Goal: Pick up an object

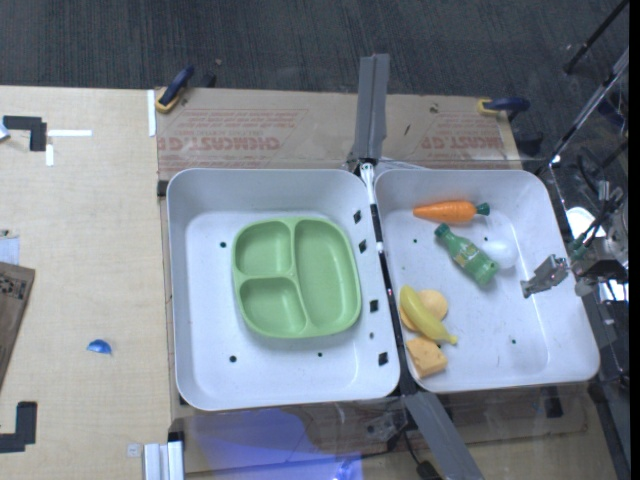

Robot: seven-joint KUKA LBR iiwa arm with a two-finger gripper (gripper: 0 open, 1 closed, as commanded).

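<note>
- White plastic forms both bins: the left bin (200,268) carries a green divided plate (297,276), and the right bin (560,358) carries all the loose items worth picking.
- Along the right bin's far side lies a carrot (446,210), orange with a green top, and just beside it a green bottle (466,254) on its side, tilted across the bin floor.
- Near the bin's left wall a yellow banana (425,318) rests against a pale peach-coloured piece, with an orange block (428,359) close in front of them.
- What looks like the gripper (546,275) sits at the right bin's right wall, well apart from every item; whether its fingers are released or clenched cannot be told, as it is small and grey against clutter.
- Nothing is between the fingers as far as the view shows, so the pick appears not yet begun.
- A sensible target would be the carrot or the bottle: each lies somewhat apart from the crowded banana group and offers a narrow body to close across.
- For a good grasp, the arm would likely need to come in over the chosen item, turn so the fingers straddle its short width, and descend straight.
- Risk: the bottle's round body may roll out of the closing fingers.
</note>
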